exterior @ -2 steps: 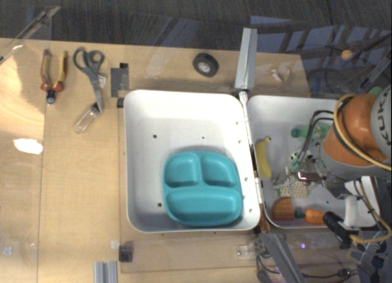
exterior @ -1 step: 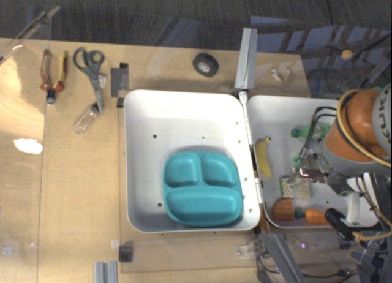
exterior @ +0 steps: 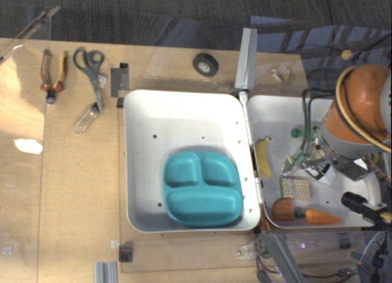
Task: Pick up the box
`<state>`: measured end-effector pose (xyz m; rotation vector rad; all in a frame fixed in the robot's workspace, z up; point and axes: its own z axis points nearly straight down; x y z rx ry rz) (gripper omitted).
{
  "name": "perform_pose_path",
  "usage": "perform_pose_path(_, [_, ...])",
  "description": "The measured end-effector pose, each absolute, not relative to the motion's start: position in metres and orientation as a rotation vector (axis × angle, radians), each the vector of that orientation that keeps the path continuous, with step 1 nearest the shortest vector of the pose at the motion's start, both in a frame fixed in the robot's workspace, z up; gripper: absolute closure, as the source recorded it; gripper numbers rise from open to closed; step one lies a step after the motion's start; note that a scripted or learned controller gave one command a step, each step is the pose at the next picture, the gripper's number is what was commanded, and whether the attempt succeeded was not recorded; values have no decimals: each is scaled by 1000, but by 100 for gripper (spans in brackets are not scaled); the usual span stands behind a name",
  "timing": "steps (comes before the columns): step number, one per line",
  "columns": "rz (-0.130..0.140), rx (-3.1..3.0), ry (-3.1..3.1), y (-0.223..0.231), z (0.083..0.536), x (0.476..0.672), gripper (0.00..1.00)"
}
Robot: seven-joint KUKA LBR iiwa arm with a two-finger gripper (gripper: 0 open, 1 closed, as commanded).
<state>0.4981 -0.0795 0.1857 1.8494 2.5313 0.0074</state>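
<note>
Camera view showed the left bin (exterior: 141,153) holding a teal tray (exterior: 203,188). The arm (exterior: 361,110) hung over the right bin (exterior: 275,113), gripper (exterior: 308,164) low; open or closed, I could not tell. The box (exterior: 296,188) lay just below the gripper, apart, between a banana (exterior: 263,157) and a carrot (exterior: 321,217).

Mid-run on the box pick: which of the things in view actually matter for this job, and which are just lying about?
For the job:
- small patterned box, right bin
- gripper, just above the box

Lying about:
- banana, carrot, brown item, same bin
- teal divided tray, left bin
- scissors, pliers, tape roll on the bench
</note>
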Motion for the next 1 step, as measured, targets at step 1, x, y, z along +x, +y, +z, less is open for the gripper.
perform_pose_path(1, [7, 1849, 2531, -80, 186, 498, 0])
